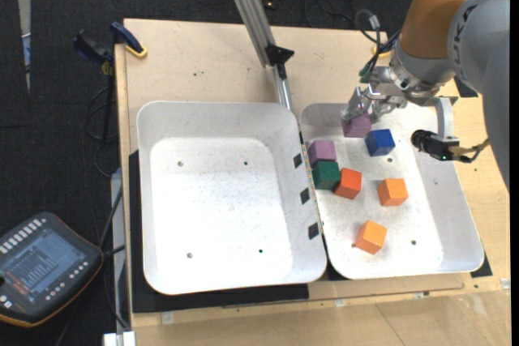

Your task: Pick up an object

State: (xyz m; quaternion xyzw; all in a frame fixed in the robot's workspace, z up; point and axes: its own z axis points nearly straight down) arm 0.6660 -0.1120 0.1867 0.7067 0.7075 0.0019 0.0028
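Purple block at the jaws: a pale purple cube [357, 125] sits at the far end of the right bin, directly under the gripper [362, 105], touching its tips.
Jaws: whether they are open, closed, or clamped on that cube cannot be told; the fingers merge with the cube's top edge.
Blue block: a blue cube [379, 142] lies just beside the purple one, on its near right.
Second purple block: another purple cube [323, 151] rests by the bin's left wall.
Green block: a green cube [326, 173] touches the second purple cube's near side.
Orange blocks: one reddish-orange cube [349, 182] sits against the green one; a second [392, 191] lies to its right, apart; a third [371, 237] lies nearer the camera.
Right bin: white [438, 243], holding all seven cubes.
Left bin: white [212, 194], beside it.
Arm: grey with an orange band [434, 12], reaching in from the right.
Tabletop: pale wood [203, 61], carrying both bins.
Pendant: a handheld control unit [40, 267] lies off the tabletop at the lower left.
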